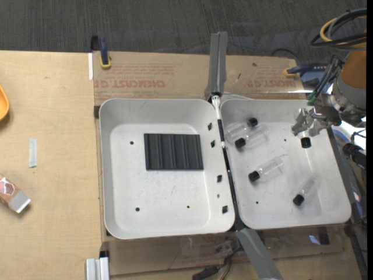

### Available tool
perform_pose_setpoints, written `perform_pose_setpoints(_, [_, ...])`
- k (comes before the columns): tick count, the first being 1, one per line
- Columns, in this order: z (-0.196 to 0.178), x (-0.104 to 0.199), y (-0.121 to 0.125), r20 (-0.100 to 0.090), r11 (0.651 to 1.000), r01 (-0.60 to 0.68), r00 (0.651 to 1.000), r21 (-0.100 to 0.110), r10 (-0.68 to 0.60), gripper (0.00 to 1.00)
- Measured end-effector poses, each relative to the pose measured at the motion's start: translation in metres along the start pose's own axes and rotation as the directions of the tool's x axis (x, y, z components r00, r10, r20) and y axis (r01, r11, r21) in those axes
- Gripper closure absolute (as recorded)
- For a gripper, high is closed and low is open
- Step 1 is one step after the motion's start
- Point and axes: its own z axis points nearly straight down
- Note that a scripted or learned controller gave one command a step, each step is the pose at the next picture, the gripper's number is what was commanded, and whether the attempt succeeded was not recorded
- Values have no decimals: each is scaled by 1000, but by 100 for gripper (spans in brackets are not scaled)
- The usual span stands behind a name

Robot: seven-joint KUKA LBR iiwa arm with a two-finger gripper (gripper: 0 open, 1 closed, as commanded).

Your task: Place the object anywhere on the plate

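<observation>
One readable print — CHEMCEST on the cardboard [140, 74] (upside down).

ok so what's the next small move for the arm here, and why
Probably lower the gripper onto the nearest vial just below it. It sits at the right bin's upper right corner with nothing visibly between its fingers, four clear black-capped vials lie loose in that bin, and the dark ribbed plate in the left bin bears nothing yet.
</observation>
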Motion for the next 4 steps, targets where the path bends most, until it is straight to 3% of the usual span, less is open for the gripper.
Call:
perform_pose_setpoints(1, [39, 58, 50, 1, 998, 67, 998, 0, -67, 100])
perform_pose_setpoints(2, [28, 113, 67, 1, 1000, 30, 1000, 0, -30, 100])
perform_pose_setpoints(3, [28, 176, 28, 1, 996, 87, 996, 2, -87, 100])
perform_pose_setpoints(4, [1, 246, 3, 1, 992, 123, 992, 1, -123, 100])
